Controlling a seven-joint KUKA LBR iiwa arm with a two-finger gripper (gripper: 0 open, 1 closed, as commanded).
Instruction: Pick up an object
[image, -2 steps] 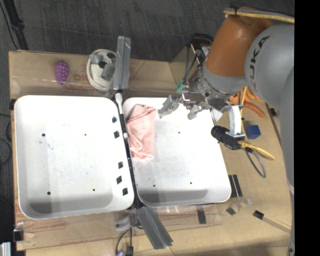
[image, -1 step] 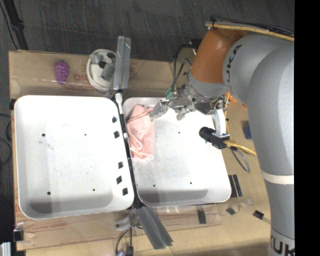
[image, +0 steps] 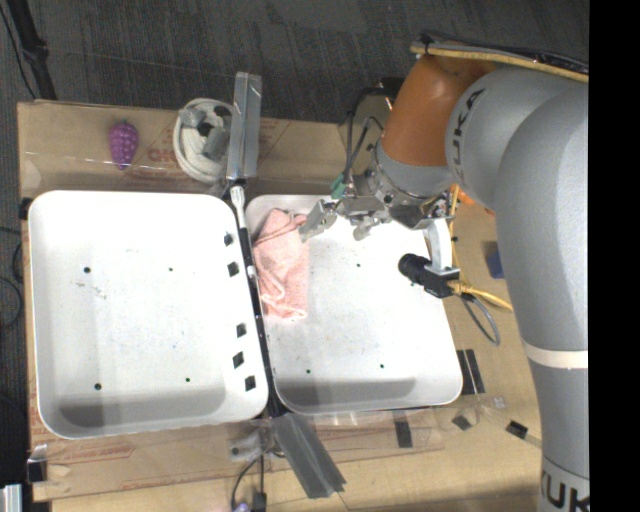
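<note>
Taking the pink cloth (image: 281, 262) as the landmark: far to its left and up on the bare bench, a small purple grape-like toy (image: 123, 143) is lying outside both bins, and a white roll of cord or tape (image: 203, 138) is sitting just right of that, also above the bins. The left bin (image: 60, 300), directly left of the cloth across the divider, is holding nothing to pick.

The cloth itself is lying crumpled in the right bin (image: 420, 370), pressed against that bin's left wall near its upper corner. It is resting flat on the bin floor, so the pick is not yet done.

Just right of the cloth and slightly above it, the gripper (image: 338, 222) is hanging over the right bin with its two fingers spread apart; nothing is sitting between them. The nearer fingertip is reaching close to the cloth's upper right edge, though whether it is touching cannot be told from this slant. Further right, the grey arm with its orange band (image: 425, 105) is leaning in over the bin's upper right corner.

By my judgement the task is standing at the approach stage: shifting over the cloth, closing on a fold and lifting are all still to come.
</note>
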